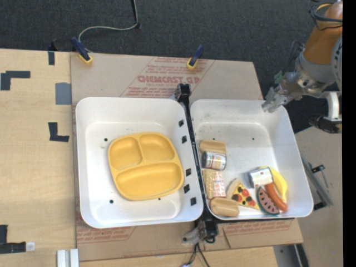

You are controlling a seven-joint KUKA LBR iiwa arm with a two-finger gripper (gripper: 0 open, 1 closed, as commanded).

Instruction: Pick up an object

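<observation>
Can (pixel 213 161) lies on its side, axis left-right; tool (pixel 272 102) opening unclear.

- Right bin (pixel 289 128): far half lies open; toy food (pixel 245 185) crowds its near half.
- Left bin (pixel 89 149): yellow divided plate (pixel 146 166) takes the middle, leaving bare margins around it.

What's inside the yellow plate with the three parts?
The yellow plate, lying in the left bin, has nothing in its three compartments. Whatever lies under it is covered.
</observation>
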